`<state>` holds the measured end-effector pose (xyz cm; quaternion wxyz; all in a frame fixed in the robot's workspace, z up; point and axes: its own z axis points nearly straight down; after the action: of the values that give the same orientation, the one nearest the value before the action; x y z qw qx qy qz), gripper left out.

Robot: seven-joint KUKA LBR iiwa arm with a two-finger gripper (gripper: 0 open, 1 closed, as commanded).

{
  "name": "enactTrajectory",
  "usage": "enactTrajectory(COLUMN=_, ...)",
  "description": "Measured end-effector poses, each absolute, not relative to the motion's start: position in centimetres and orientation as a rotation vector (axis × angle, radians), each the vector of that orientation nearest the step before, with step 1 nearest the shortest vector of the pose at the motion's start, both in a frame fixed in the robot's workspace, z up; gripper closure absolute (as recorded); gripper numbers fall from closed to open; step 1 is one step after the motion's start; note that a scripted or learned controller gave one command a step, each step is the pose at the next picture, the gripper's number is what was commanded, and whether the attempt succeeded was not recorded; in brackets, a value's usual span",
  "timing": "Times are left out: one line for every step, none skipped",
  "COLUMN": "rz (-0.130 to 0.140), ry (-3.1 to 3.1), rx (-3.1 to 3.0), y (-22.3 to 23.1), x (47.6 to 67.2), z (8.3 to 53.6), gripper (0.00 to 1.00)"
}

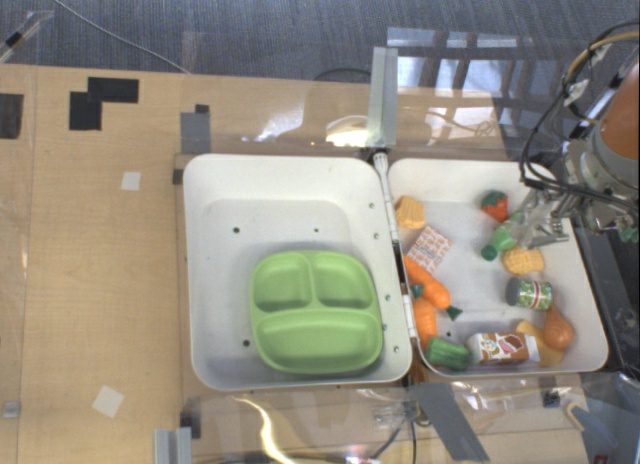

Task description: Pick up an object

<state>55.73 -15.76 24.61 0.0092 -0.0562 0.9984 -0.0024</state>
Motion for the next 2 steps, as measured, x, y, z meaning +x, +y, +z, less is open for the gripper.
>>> enactTrajectory(rz=-0.008, ry=3.099, rx=-0.429, y=-20.7, x=57.7, z=26.9, gripper=1.0)
enactTrajectory(rz=-0.007, ry=3.099, rx=-0.39, y=-20.3, x=65.1, z=34.8, gripper=1.0)
